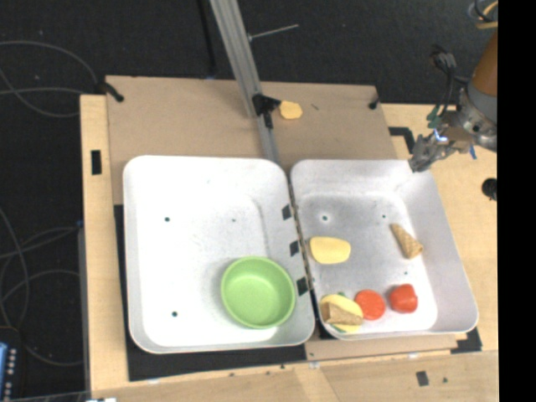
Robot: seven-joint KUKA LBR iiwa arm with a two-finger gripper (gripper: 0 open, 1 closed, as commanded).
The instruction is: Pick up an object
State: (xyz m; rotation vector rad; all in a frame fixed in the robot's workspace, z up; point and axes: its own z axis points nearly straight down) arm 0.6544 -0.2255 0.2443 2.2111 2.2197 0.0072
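Bowl (258,291) in left bin (167,191)

Even overhead light, soft, slightly blurry

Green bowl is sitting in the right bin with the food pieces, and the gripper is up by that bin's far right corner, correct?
Not quite. The camera view shows the green bowl in the left bin; the gripper is by the right bin's far right corner, as you said.
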